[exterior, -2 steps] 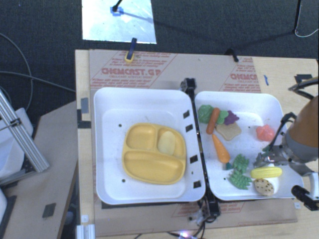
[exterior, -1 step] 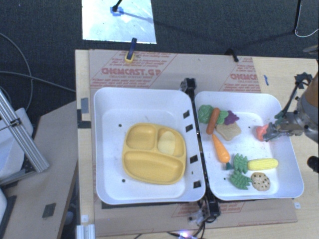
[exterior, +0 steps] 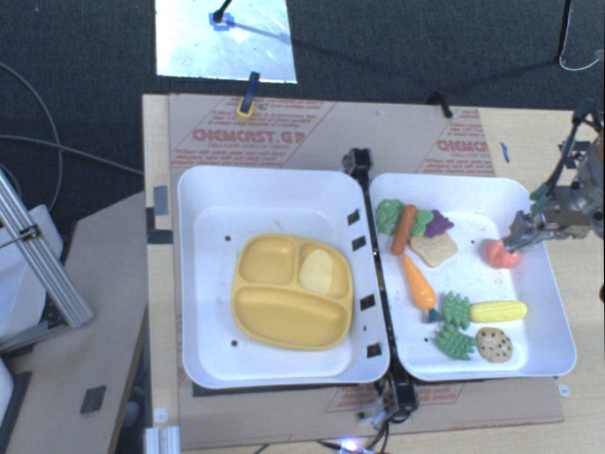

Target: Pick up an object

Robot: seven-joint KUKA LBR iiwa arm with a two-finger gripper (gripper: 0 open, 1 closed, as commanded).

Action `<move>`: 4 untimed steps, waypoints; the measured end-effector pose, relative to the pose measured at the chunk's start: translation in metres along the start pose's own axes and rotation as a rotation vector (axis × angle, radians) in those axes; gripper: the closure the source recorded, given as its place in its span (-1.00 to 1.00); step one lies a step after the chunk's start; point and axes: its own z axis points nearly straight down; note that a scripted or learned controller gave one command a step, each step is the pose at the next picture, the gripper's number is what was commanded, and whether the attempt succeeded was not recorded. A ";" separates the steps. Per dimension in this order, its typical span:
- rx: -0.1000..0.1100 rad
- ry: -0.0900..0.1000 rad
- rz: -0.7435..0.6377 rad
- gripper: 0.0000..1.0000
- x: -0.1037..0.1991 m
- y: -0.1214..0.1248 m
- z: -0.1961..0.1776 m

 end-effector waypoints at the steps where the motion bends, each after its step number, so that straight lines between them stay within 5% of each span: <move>1: 0.027 0.005 0.001 1.00 0.061 0.015 0.156; 2: 0.009 -0.003 0.015 1.00 0.003 -0.003 0.111; 4: 0.013 -0.001 0.011 1.00 -0.026 -0.004 0.115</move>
